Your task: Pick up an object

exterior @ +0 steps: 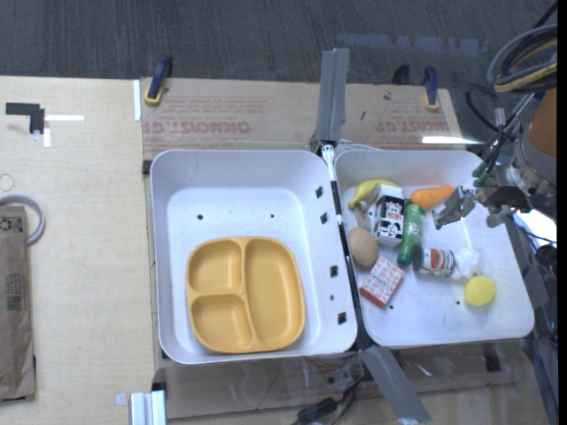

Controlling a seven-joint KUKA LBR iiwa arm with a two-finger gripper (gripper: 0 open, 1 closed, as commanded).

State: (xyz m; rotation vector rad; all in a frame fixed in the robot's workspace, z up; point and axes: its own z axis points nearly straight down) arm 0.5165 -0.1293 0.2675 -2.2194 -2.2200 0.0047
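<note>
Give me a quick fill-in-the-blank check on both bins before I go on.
1. The yellow tray lies in the ____ bin.
2. That tray has ____ compartments.
3. The yellow ball lies in the ____ bin, apart from the green bottle.
4. The end effector hangs beside the ____-coloured carrot.

Missing words: left; three; right; orange
</note>
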